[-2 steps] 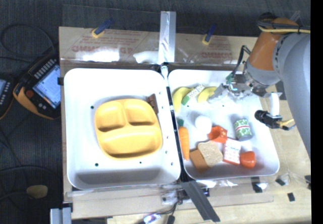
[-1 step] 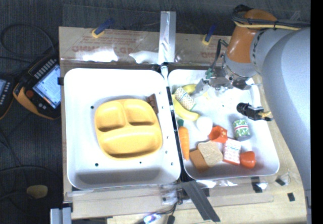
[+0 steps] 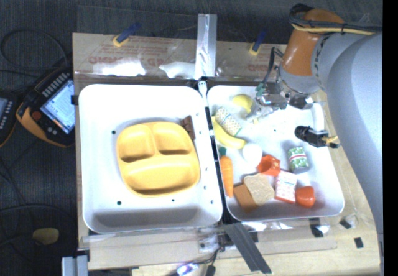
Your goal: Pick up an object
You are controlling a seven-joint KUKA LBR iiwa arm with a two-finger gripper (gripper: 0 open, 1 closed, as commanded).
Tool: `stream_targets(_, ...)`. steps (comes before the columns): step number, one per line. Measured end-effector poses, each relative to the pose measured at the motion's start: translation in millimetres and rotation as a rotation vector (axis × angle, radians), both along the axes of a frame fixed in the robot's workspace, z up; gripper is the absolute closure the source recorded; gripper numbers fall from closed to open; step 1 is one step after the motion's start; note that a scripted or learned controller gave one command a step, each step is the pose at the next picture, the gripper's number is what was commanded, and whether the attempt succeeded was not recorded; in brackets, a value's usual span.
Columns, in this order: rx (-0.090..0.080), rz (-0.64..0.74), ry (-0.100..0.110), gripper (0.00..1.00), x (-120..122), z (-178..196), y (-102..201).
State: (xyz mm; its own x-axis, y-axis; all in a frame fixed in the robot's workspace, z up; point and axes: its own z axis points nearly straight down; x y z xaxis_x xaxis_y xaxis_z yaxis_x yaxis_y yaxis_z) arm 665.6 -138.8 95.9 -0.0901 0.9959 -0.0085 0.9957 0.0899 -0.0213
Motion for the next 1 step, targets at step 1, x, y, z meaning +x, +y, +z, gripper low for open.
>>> stream_targets(1,0.011,0.227,-0.016,1.00,-34.7,30.7,-17.8)
